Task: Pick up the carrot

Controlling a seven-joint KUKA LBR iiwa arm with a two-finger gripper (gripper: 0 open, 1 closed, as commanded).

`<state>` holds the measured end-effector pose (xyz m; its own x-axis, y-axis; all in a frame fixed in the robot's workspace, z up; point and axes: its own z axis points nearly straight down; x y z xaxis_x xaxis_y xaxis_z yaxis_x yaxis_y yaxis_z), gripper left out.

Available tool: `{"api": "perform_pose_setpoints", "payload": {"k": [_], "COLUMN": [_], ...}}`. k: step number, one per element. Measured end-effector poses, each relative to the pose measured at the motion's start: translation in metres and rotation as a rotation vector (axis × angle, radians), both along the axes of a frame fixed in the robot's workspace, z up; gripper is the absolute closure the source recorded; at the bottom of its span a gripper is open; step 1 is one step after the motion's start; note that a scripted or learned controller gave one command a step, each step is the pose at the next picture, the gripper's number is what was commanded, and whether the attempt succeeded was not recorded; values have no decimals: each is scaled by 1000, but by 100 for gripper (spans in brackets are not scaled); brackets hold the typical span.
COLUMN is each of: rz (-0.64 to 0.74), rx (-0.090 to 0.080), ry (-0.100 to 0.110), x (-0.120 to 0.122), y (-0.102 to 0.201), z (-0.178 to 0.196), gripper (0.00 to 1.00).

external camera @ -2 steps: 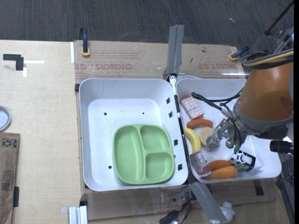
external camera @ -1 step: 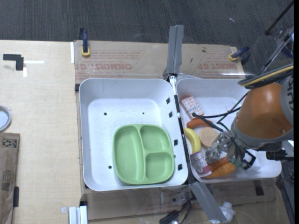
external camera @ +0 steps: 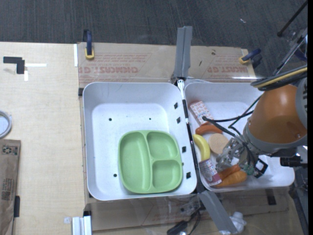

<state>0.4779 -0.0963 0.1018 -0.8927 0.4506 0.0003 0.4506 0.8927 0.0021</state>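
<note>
The carrot [external camera: 231, 176], orange and tapered, lies along the near wall of the right bin [external camera: 274, 180]. My gripper [external camera: 234, 155] hangs low over the right bin's near half, just above and behind the carrot, and its metal tip looks close to the carrot's upper side. The arm's orange band [external camera: 279, 116] and cables cover the bin's right part. Nothing is visibly lifted.
The right bin also holds a yellow banana [external camera: 202, 146], a round tan piece [external camera: 218, 142], an orange-red item [external camera: 208, 129], a pink and white packet [external camera: 198, 110] and a small labelled tube [external camera: 208, 169]. A green divided plate [external camera: 149, 161] lies in the left bin [external camera: 98, 131].
</note>
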Motion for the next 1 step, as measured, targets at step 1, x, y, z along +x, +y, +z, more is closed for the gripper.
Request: {"api": "perform_pose_setpoints", "payload": {"k": [1], "rz": [229], "rx": [-2], "ry": [-4], "x": [117], "y": [-2], "z": [-9], "gripper": [100]}}
